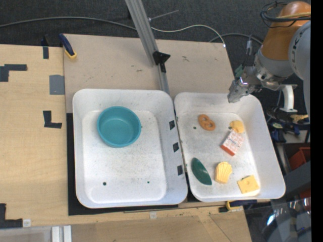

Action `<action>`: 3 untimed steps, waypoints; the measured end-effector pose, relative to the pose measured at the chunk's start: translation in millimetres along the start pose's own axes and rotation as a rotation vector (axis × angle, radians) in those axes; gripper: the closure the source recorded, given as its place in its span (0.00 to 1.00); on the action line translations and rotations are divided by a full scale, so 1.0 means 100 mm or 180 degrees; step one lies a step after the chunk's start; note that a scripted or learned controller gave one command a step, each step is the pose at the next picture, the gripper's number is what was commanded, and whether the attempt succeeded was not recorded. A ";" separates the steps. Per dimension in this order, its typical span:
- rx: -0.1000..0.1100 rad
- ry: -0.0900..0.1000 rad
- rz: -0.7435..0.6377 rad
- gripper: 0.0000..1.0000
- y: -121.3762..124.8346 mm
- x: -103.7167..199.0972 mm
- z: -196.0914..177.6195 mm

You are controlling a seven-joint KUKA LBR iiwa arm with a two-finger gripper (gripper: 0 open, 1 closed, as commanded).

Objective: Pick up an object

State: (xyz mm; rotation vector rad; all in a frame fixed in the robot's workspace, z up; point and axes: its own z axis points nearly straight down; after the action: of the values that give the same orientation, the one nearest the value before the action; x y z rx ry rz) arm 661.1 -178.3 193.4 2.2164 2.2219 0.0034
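Note:
The right bin [262, 120] holds several small items: a brown pretzel [206, 122], a small yellow piece [237, 126], a red and white carton [232, 143], a dark green leaf-shaped piece [201, 171], a yellow ridged piece [223, 172] and a yellow cheese wedge [248, 184]. My gripper [236, 93] hangs over the back right corner of that bin, above and to the right of the pretzel. Nothing shows between its fingers, and the angle hides how they stand.
The left bin [86, 185] holds a teal bowl [119, 126] in its back half. A slanted metal pole [146, 34] rises behind the bins, ending at a black clamp [160, 58]. Cables and clutter lie off the bench's right edge.

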 end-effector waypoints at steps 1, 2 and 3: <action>0.0006 0.0002 0.0001 1.00 0.01 0.01 -0.20; 0.0012 0.0009 -0.0012 1.00 -0.02 0.53 -0.31; 0.0016 0.0011 -0.0016 1.00 -0.09 1.14 -0.40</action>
State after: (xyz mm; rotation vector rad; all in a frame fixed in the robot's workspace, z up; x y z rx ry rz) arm 651.5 -64.3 233.2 2.2149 2.2317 0.0018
